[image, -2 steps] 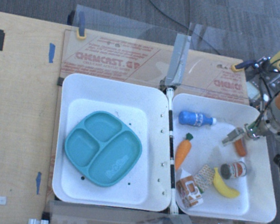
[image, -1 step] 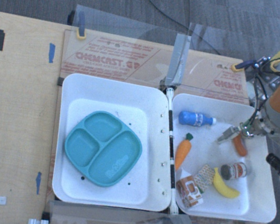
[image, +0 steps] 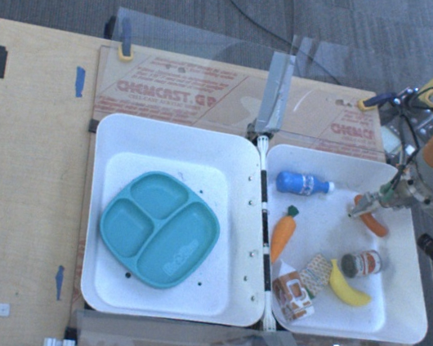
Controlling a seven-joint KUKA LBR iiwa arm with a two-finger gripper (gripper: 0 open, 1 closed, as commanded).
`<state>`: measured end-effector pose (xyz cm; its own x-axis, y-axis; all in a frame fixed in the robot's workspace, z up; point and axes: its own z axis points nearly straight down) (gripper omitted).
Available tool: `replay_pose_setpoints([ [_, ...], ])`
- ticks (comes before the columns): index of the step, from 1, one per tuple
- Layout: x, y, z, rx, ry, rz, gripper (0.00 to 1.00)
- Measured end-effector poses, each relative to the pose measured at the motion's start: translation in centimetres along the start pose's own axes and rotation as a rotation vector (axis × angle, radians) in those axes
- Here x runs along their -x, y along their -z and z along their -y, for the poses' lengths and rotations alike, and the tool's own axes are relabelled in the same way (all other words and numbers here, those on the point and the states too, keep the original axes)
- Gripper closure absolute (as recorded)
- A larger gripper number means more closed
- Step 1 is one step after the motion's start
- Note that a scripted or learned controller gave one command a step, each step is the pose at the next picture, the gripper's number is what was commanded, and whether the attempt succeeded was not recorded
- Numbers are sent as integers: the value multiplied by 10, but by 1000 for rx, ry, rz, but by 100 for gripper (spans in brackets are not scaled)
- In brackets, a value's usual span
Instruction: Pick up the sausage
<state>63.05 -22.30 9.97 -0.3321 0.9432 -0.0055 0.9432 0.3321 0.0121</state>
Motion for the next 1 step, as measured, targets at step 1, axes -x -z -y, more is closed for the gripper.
replay_pose_setpoints([
  [1,-41,111,-33,-8,72,-3,100],
])
